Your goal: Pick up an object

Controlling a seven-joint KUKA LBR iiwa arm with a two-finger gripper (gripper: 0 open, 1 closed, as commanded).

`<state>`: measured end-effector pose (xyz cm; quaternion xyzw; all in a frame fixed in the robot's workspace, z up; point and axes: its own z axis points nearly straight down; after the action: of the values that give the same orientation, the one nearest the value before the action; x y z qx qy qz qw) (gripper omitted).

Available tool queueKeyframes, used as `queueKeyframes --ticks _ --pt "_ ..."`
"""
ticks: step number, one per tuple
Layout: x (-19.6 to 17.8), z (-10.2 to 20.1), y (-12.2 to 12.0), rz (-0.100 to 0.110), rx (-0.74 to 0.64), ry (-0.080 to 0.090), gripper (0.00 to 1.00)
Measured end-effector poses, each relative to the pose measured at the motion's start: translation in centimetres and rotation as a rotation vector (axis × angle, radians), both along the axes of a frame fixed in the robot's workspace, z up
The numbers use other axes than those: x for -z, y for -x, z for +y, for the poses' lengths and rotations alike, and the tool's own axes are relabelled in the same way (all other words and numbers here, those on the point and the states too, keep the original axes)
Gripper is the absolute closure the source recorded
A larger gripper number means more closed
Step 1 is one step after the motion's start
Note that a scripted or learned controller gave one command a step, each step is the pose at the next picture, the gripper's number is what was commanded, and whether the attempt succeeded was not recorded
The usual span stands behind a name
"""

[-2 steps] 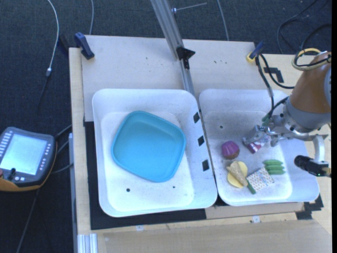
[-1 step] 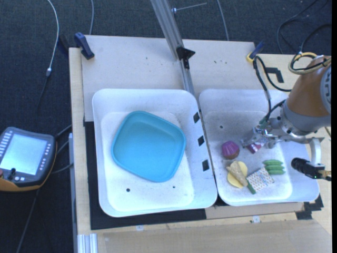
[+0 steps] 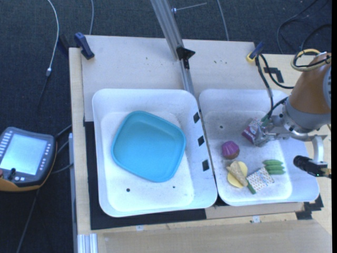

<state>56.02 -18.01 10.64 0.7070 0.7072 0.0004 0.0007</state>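
My gripper (image 3: 257, 133) is low inside the right bin (image 3: 210, 109), reaching in from the right edge. A small dark red piece shows at its tip, but the fingers blend with it. Just below and to the left lies a purple round object (image 3: 230, 150). Further toward the front sit a yellow object (image 3: 237, 174), a small patterned packet (image 3: 260, 179) and a green pod-shaped object (image 3: 274, 166). The left bin (image 3: 105, 107) holds a blue square plate (image 3: 149, 145).
A metal post (image 3: 171, 30) slants down to the wall between the two bins. Black cables (image 3: 271, 80) hang beside the arm at the right. A teach pendant (image 3: 23, 157) lies on the floor at the far left.
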Motion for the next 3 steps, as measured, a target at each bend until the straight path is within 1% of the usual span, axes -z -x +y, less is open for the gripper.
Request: queueKeyframes --ticks 1,2,3 --pt "-4.5 0.5 -0.5 -0.003 0.000 0.000 1.00" --pt "-9.7 0.5 -0.6 -0.003 0.000 0.001 1.00" --pt "-9.4 6.2 -0.4 0.001 -0.004 -0.002 1.00"
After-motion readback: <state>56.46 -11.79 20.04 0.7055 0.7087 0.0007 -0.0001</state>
